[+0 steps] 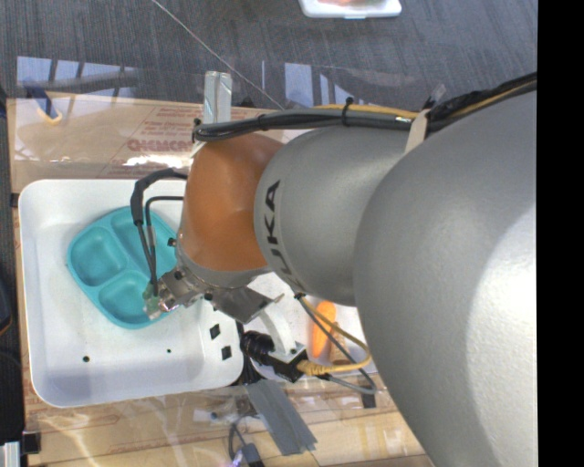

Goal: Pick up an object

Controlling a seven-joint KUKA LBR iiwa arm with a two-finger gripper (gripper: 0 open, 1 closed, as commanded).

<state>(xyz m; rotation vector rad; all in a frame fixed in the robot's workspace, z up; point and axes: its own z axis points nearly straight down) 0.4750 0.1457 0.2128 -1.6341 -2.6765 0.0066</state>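
My gripper (164,299) is down at the near right edge of the teal tray (114,264), and from up here I cannot tell how it is set; my own wrist covers most of it.

Starting at the left: the left bin (55,365) sits on the bench, white and shallow, with a couple of small dark specks on its floor. The tray lies in it toward the far side, a divided dish with rounded compartments, tilted a little in the view. A black cable (141,228) loops from my wrist across the tray's right end.

The bench (91,128) beyond the bin is pale wood under a clear sheet with faint red lettering. Past that lies grey carpet (109,32), and a white thing (351,7) is cut off at the top edge.

Moving right, my orange band (224,214) and grey arm (411,246) take over the middle and right. Under my arm a sliver of something orange (321,336) peeks out in the right bin (278,324); too much of it is hidden to say what it is. Yellow and black cables (310,365) tangle below it, and a grey strip (283,415) lies on the bench at the near edge.
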